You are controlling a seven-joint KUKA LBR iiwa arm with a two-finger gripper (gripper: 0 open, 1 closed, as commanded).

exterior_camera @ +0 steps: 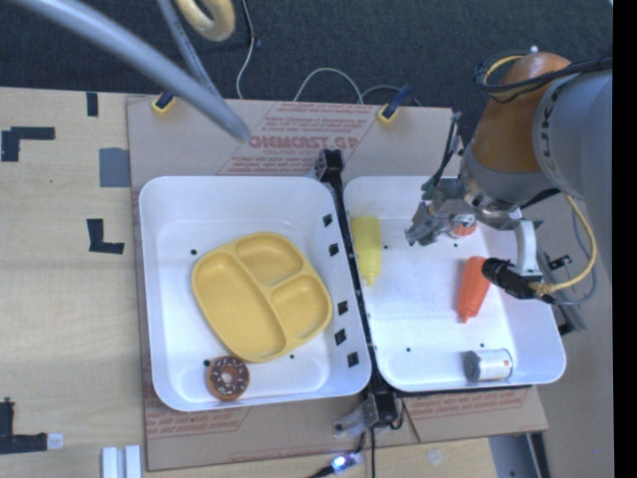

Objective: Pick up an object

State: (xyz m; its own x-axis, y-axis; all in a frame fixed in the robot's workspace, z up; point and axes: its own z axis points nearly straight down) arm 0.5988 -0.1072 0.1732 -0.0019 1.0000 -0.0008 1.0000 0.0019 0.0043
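Hovering pincer (426,229) seen over the right bin (537,366); its state cannot be told.
"CHEMCAST" is printed on cardboard (299,142) at the table's far edge; bare room lies between banana (366,247) and carrot (472,289).

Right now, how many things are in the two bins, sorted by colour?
Yellow: 2, the divided plate in the left bin and the banana-like piece in the right bin.
Orange: 1, the carrot.
Brown: 1, the doughnut.
Grey: 1, the can.
Total: 5
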